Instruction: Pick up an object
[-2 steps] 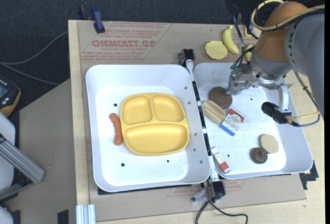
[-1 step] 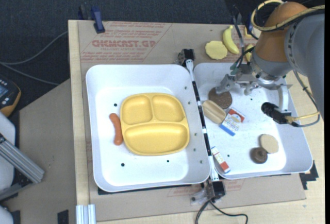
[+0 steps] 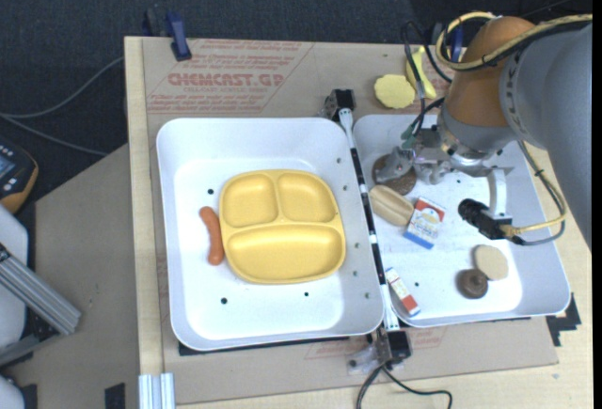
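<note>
Crowded right bin (image 3: 536,290), gripper (image 3: 414,163) low over it.
Its grip state cannot be told; bread roll (image 3: 390,205), small carton (image 3: 425,222) and brown disc (image 3: 395,174) lie close by.

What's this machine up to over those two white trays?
A grey robot arm reaches in over the right tray, its tool low among small items: a bread roll, a little box, a brown lump. Nothing looks lifted yet. The left tray holds a yellow divided plate with a sausage beside it.
</note>
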You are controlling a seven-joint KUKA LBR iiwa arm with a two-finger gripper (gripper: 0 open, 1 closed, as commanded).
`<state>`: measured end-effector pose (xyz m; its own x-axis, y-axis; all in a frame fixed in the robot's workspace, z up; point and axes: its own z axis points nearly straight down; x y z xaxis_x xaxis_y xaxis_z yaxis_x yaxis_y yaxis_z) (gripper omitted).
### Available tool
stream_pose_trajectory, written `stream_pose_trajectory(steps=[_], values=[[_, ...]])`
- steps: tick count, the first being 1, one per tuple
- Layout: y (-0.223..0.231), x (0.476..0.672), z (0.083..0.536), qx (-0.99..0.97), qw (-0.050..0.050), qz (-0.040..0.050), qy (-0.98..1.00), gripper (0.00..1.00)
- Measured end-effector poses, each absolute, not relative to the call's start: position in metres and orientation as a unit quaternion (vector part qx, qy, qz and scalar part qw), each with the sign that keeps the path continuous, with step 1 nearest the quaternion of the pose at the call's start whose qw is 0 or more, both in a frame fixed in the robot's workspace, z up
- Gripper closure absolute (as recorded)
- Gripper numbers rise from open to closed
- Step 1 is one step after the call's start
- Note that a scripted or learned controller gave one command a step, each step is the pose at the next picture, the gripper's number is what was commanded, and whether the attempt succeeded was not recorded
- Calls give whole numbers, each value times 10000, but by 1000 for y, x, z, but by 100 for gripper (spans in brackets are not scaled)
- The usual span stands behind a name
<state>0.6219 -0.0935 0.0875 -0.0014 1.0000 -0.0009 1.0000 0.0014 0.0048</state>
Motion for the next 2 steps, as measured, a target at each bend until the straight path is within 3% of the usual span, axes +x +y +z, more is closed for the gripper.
stream_pose_trajectory(steps=[1, 2], values=[[-119, 637, 87, 7071, 21, 23, 7071, 0], [-111, 669, 87, 7062, 26, 19, 7080, 0]])
